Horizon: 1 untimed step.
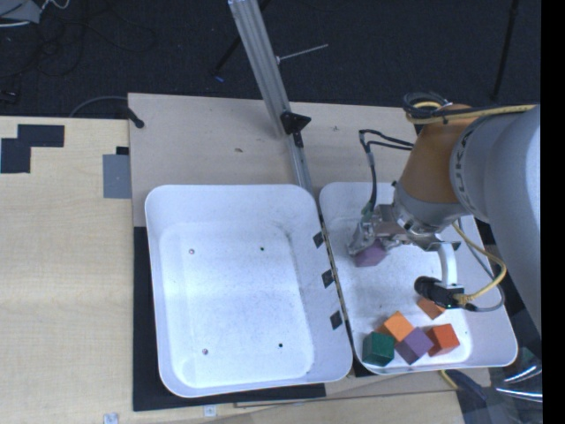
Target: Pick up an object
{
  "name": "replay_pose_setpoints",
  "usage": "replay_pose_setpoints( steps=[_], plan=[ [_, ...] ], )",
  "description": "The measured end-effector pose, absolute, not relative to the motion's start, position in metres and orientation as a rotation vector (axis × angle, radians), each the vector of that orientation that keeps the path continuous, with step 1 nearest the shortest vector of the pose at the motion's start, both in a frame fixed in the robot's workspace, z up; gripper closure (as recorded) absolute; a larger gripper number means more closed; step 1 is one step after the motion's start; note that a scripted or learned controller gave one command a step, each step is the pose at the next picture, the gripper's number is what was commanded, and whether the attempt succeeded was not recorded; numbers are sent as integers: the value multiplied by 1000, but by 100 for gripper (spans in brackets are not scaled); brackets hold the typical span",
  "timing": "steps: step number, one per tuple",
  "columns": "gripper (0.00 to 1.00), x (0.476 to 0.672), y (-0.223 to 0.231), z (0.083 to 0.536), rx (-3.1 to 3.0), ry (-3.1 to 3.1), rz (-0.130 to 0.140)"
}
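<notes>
Pale plywood bench (203, 140), matte, a few dark specks; lighter wood-grain tabletop (62, 263) butts against it on the left, with black and grey rectangular patches near its top edge. Beyond the bench, dark carpeted floor with loose cables. A ribbed aluminium rail (265, 69) slants down from the top to a black bracket on the bench.

Two shallow white plastic bins, rounded corners, slightly glossy, sit side by side on a black mat and are joined by small black clips. Left bin (229, 290): a few tiny dark dots on its floor. Right bin (353, 299): cluster of small blocks near its front edge, namely a green block (379, 349), purple cube (412, 345), orange cube (399, 326) and a darker orange-red cube (443, 337), lying close together, some touching.

Grey arm (503, 184) with orange band enters from the right. Gripper (369, 247) sits low over the right bin's rear half, fingers closed on a mauve block (371, 254), which shows between them, well apart from the cluster.
</notes>
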<state>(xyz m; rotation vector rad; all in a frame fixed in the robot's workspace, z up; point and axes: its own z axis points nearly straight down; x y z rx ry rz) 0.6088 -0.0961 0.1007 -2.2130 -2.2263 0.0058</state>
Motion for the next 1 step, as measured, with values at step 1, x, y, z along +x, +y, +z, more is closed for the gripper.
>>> replay_pose_setpoints(
  steps=[1],
  plan=[
    [100,615,-21,195,-2216,-2229,-9]
  ],
)
